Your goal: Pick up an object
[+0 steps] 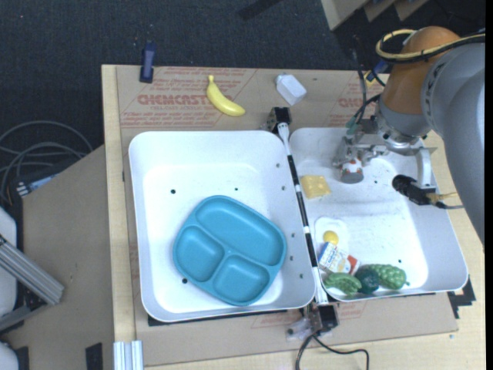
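Blue divided plate is lying in the left bin; a cheese slice is sitting just beside the claw, which is hovering low over the right bin, its opening impossible to tell. Apparently approaching; closing on something comes next.

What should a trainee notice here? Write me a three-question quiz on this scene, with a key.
1. True or false: the blue divided plate lies in the left bin.
2. Where is the banana? A on the plate; B on the bench, outside the bins; C between the fingers.
3. Fill in: the gripper is over the far end of the ___ bin.
Key: 1 true; 2 B; 3 right.
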Robot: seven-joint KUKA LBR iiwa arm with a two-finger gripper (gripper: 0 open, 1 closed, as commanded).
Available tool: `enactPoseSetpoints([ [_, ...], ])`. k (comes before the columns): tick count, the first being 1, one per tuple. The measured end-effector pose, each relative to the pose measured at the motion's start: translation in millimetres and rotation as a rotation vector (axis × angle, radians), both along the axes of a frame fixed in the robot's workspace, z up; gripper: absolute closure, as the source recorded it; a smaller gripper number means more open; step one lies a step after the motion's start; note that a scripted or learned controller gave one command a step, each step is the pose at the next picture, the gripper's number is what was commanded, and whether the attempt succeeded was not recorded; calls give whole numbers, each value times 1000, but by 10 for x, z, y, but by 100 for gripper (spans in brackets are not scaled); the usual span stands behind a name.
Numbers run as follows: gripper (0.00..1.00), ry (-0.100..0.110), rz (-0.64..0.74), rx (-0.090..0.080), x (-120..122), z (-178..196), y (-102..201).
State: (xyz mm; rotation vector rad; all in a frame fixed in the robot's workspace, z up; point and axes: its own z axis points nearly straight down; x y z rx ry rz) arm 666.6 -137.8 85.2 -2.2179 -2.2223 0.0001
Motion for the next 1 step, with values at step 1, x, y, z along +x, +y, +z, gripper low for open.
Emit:
enactPoseSetpoints([
  [1, 100, -5, 0, 0, -292, 1009, 879],
])
